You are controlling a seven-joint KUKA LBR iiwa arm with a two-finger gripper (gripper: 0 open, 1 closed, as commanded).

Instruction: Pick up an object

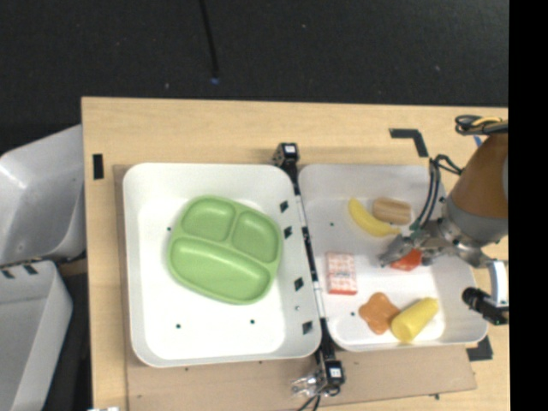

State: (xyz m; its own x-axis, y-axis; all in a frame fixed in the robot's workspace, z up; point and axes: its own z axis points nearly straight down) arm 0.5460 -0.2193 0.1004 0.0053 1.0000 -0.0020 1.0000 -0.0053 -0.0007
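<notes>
On the tabletop [103, 135], the left bin [137, 315] carries 1 green divided plate [224, 248]. Across the divider, the right bin [334, 182] holds a small pink-and-white packet [341, 273], an orange piece [377, 312], a yellow cylinder [414, 318], a banana [368, 218] and a tan block [391, 210]. Further right, the gripper [405, 252] sits low over a red object [408, 260], its likely target; I cannot tell how wide it stands. Crowding is the risk: a skewed descent could nudge the red object aside or brush the banana nearby.
</notes>
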